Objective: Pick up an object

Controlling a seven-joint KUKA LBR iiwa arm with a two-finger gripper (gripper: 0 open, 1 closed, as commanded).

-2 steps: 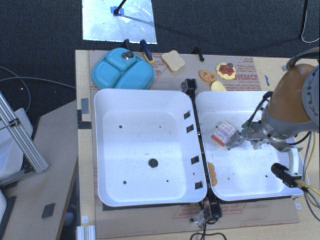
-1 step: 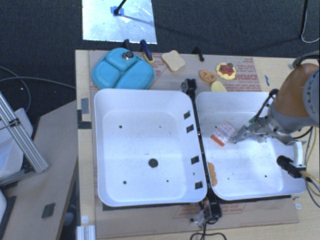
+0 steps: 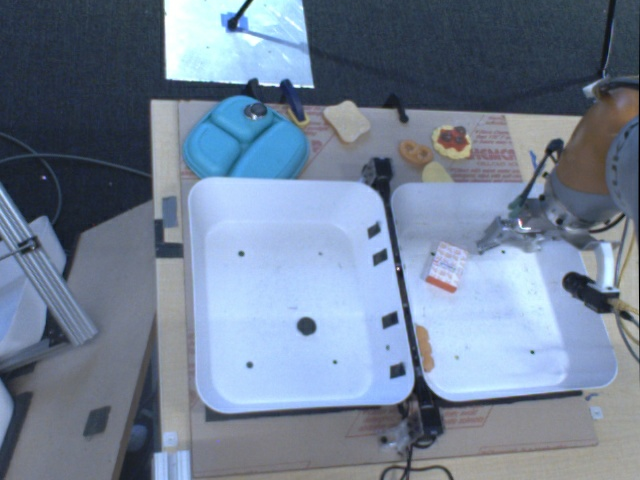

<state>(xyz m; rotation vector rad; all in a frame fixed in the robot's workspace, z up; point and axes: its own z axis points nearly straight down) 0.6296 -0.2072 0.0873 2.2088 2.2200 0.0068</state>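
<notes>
Small red-and-white packet (image 3: 446, 266) lies flat in the right bin (image 3: 520, 368), upper-left part, long axis tilted a bit off vertical. Gripper (image 3: 497, 238) sits just right of it & slightly higher. Jaws look spread, nothing btwn them.

blue tray (image 3: 245, 140), toast (image 3: 347, 121), left bin (image 3: 290, 196)

The arm (image 3: 600, 158) runs off the right edge, and the hand's (image 3: 497, 238) finger spacing is too small to tell.

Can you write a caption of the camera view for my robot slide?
Grey arm's gripper hovers beside a small red-and-white box in the right white bin.
</notes>
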